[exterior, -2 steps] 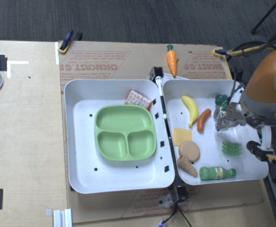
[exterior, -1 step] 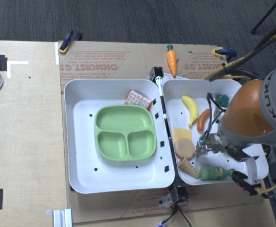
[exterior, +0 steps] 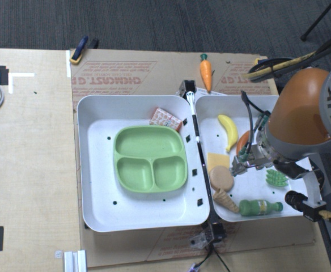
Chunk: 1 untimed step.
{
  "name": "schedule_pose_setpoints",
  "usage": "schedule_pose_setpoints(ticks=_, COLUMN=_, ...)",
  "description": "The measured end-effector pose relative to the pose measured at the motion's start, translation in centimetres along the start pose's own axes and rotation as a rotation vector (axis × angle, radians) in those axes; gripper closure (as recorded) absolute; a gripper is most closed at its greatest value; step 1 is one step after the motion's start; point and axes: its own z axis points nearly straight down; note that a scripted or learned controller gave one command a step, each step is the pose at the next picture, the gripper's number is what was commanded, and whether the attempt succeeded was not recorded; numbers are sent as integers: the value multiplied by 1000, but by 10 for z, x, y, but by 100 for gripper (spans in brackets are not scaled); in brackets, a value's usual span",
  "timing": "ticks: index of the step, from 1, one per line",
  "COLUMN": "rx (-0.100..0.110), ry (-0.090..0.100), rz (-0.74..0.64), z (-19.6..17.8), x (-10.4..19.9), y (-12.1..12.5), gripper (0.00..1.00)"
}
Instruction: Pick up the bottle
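At frame centre-left, the green divided plate (exterior: 151,158) fills one white bin (exterior: 92,169), out of my way. Right of it, my pincer (exterior: 240,166) hangs low over the cracker (exterior: 221,178) and cheese slice (exterior: 217,161); how far open it is I cannot tell. The green bottle (exterior: 259,207) lies on its side lower right, ungrasped.

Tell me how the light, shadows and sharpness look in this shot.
Camera view: even, soft overhead light; the white bins are bright but not blown out. The arm throws a faint shadow on the right bin's floor near the hand. The green tray and bottle read clearly; the whole image is slightly soft and low in resolution.
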Motion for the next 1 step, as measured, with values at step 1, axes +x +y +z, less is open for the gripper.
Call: schedule_pose_setpoints(ticks=1, rx=1, ry=0, rz=179, z=-21, x=80, y=15, gripper=100)
